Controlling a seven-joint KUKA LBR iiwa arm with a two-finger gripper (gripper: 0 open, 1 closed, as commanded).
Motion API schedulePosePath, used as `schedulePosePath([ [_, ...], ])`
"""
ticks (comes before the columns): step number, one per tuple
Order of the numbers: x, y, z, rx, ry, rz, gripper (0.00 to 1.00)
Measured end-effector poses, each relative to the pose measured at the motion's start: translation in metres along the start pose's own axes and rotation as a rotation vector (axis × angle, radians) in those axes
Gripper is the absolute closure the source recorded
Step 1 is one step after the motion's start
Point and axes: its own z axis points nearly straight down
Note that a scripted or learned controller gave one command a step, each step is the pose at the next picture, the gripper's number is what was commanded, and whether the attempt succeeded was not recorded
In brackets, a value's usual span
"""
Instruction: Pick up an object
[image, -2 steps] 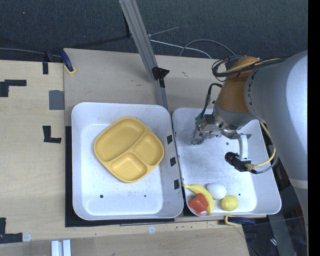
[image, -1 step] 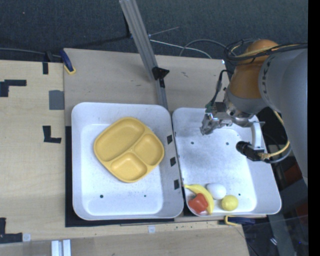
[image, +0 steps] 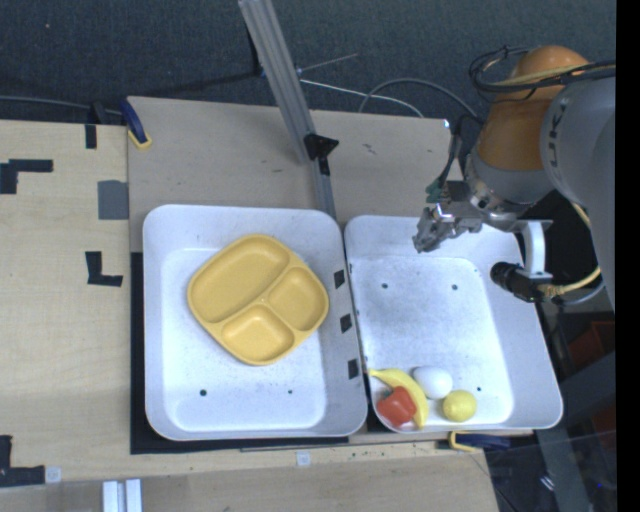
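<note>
Nearest, clustered in the right bin's (image: 520, 330) front corner, lie a red object (image: 397, 405), a banana (image: 405, 384), a white egg-like piece (image: 433, 381) and a yellow ball (image: 459, 405). Left of that bin, a yellow divided plate (image: 258, 298) sits in the other bin (image: 170, 340). Over its far rim hangs the gripper (image: 428, 238), grasping nothing visible; finger spread is unclear.
</note>
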Motion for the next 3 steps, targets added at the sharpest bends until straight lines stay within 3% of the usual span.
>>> schedulePosePath([
  [3,0.144,-0.05,0.004,0.009,0.002,-0.005,1.0],
])
